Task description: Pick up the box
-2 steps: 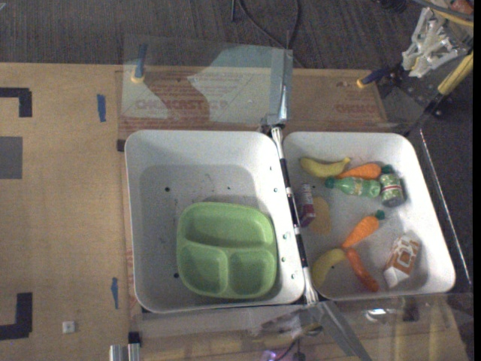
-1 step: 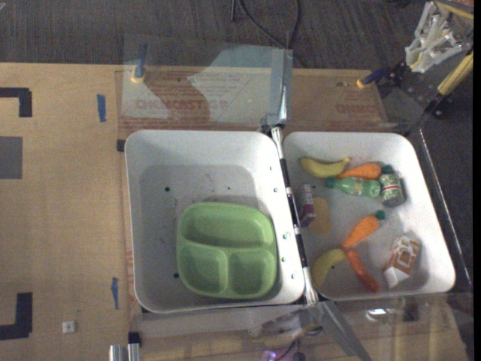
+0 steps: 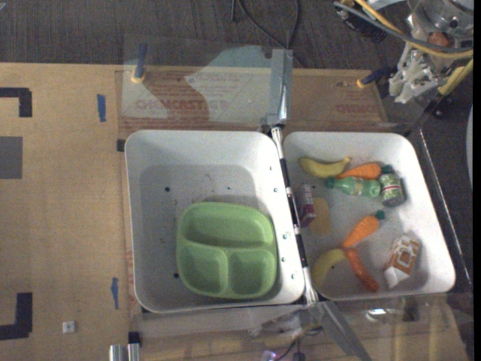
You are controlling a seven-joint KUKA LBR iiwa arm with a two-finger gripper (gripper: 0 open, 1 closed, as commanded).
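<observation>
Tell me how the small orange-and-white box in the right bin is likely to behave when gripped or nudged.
The box looks like a small carton, so it is probably light and may dent under a hard squeeze. It lies tilted against the right bin's sloped wall, so a push could slide or tip it. Its flat faces should keep it from rolling, unlike the carrot beside it.

Soft, even overhead light; slightly grainy, faint shadows.

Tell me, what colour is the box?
White with orange markings, seen in the camera view.
</observation>
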